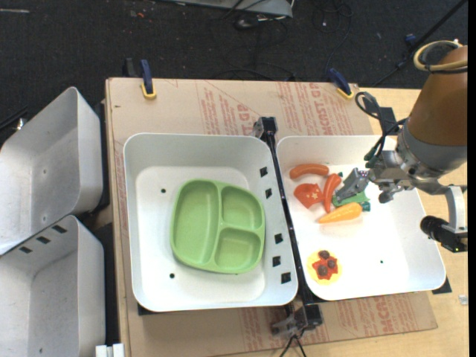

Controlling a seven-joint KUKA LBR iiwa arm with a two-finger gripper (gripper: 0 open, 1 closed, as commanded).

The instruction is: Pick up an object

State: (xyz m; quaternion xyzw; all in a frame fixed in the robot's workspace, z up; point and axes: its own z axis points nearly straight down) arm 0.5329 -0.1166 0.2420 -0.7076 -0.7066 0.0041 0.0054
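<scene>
Nearest us, a small dark-red and yellow toy (324,265) lies loose in the right bin (416,270); the green divided plate (219,226), smooth plastic, fills the left bin (141,222). Farther in, the gripper (352,190) sits low over the orange carrot (342,213), beside the red pieces (311,192); we judge it's lining up a grasp.

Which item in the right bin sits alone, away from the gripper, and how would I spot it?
Look in the right bin, near its front edge. There lies a small yellow piece with dark red berries on top, apart from the orange and red toy foods clustered by the gripper.
</scene>
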